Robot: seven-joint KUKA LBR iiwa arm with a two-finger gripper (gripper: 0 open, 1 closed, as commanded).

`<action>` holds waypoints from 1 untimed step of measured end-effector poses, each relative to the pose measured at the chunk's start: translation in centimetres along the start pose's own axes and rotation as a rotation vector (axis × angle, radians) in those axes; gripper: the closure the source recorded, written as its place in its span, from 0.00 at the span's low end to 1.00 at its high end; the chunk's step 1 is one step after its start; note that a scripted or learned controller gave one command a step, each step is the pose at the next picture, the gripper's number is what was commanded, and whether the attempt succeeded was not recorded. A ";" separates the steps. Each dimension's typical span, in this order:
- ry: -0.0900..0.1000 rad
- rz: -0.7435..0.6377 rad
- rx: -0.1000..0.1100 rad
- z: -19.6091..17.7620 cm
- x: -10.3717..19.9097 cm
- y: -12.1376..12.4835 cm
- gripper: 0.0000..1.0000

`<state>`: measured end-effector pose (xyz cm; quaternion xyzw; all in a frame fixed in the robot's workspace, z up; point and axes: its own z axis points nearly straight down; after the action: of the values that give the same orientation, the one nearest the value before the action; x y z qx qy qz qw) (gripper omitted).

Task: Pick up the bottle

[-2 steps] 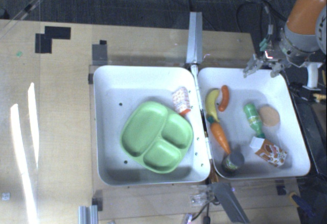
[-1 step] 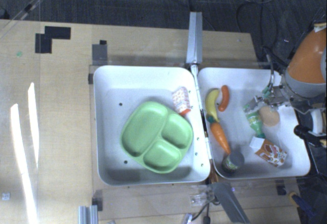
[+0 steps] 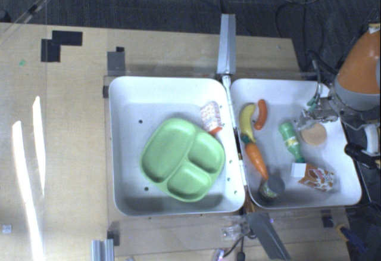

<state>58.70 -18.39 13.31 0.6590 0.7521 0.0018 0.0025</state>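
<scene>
Green bottle lying flat in the right bin, tool hovering just beside its upper end.

Long axis running roughly 11 to 5 o'clock, the wider pale-labelled end toward 5; which end carries the cap too small to tell. Placed near the middle of the right bin, at 3 o'clock from the banana and the carrot, with a round tan disc just beside at 3 o'clock. Small white block and an orange patterned packet lying toward 5 o'clock from the bottle, apart from it. Tool at 1 o'clock from the bottle, nothing seen between its fingers; apart or together, cannot tell. In the left bin, a green divided plate with a small white patterned packet at its 1 o'clock.
</scene>
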 end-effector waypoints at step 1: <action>0.000 0.000 0.000 0.0 0.0 0.0 0.00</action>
<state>58.69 -18.39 13.31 0.6590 0.7521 0.0017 0.0024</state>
